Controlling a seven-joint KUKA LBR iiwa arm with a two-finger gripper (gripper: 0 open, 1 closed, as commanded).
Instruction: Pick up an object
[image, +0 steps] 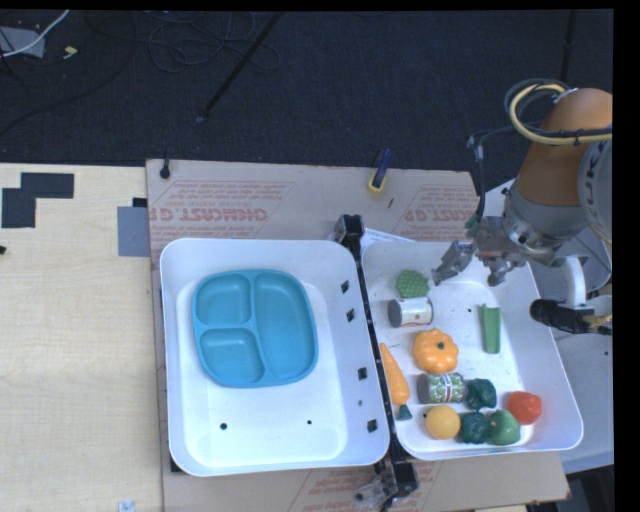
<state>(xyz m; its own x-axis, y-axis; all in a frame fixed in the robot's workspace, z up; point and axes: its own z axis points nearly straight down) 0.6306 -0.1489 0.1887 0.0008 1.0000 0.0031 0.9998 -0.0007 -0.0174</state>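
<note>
My gripper (472, 270) hangs open over the far end of the right bin (556, 372), with nothing between its fingers. Just left of and below it lie a green bumpy ball (411, 283) and a small grey can (410, 313) on its side. Toward the front are an orange pumpkin (436, 351), a green stick (491, 329), a carrot (394, 375), a labelled jar (442, 388), a dark green piece (481, 392), a red tomato (523, 406), a yellow lemon (442, 423) and a green pepper (504, 428).
The left bin (190, 420) holds a blue divided plate (253, 327). A black divider (362, 330) runs between the two bins. A blue and yellow clamp (380, 172) sits on the cardboard behind the bins.
</note>
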